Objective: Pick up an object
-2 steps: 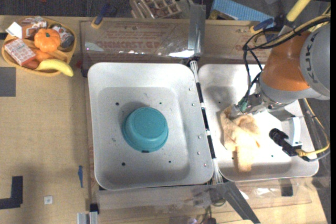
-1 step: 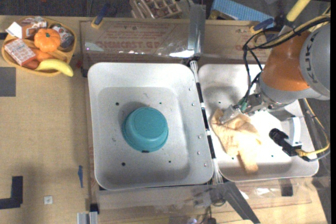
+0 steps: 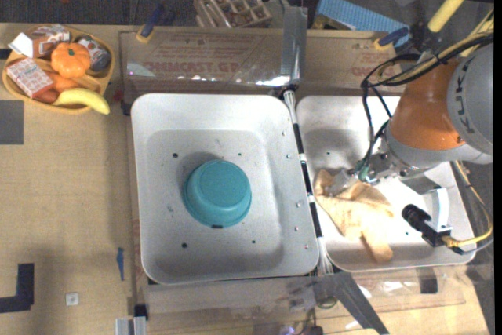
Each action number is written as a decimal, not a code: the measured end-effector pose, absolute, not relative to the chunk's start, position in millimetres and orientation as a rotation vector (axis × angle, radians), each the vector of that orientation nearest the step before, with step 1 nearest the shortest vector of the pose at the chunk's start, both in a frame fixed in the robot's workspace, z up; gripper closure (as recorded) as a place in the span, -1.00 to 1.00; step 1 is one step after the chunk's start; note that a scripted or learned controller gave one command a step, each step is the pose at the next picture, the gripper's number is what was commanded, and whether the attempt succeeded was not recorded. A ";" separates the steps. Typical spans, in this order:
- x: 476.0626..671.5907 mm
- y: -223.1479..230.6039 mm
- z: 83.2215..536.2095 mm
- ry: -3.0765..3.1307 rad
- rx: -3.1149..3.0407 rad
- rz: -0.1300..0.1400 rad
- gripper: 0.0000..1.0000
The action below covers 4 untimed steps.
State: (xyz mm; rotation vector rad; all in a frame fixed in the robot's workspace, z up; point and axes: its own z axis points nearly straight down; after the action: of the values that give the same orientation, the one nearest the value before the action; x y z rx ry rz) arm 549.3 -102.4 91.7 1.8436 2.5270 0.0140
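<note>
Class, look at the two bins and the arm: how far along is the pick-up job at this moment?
Done: the arm has reached into the right bin, its gripper down at the tan cloth-like item. In hand: nothing visibly lifted; the grasp is unclear. Left: gripping and raising an object. The teal bowl sits in the left bin.

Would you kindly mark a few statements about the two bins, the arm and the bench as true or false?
1. A teal bowl lies in the left bin. True.
2. The arm is over the left bin. False: it hangs over the right bin.
3. A tan cloth lies in the right bin. True.
4. The basket of toy food sits inside a bin. False: it rests on the bench, at its far left corner.
</note>
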 end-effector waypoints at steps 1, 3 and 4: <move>549.9 -104.2 102.0 2.520 1.850 0.019 1.00; 535.4 -142.7 108.3 2.386 2.038 0.001 -1.00; 529.0 -96.0 89.4 2.389 2.027 0.008 -1.00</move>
State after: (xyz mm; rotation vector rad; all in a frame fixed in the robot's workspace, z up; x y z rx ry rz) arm 529.0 -96.0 89.4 2.0275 2.3890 0.0082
